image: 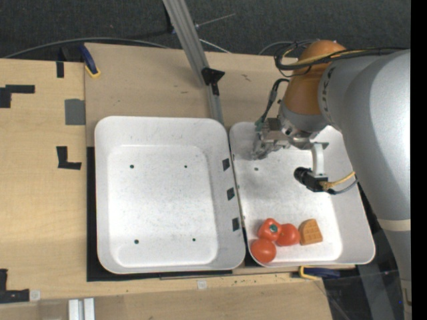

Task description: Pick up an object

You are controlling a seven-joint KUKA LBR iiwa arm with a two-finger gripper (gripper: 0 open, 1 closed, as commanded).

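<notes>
Three small objects lie close together at the near end of the right bin (347, 249): a red tomato-like piece with a green stem (269, 229), a red rounded piece (263, 250) touching it, and a tan waffle-like block (310, 232) just to their right. My gripper (257, 149) hangs over the far left corner of that same bin, well away from the objects. Nothing shows in its grasp. The grey arm with its orange band (308, 89) reaches in from the right.
The left bin (107, 179) sits beside the right one, with black clips (231, 193) along the shared edge. A slanted metal pole (190, 35) stands behind the bins. A black cable fitting (312, 179) hangs off the wrist above the right bin.
</notes>
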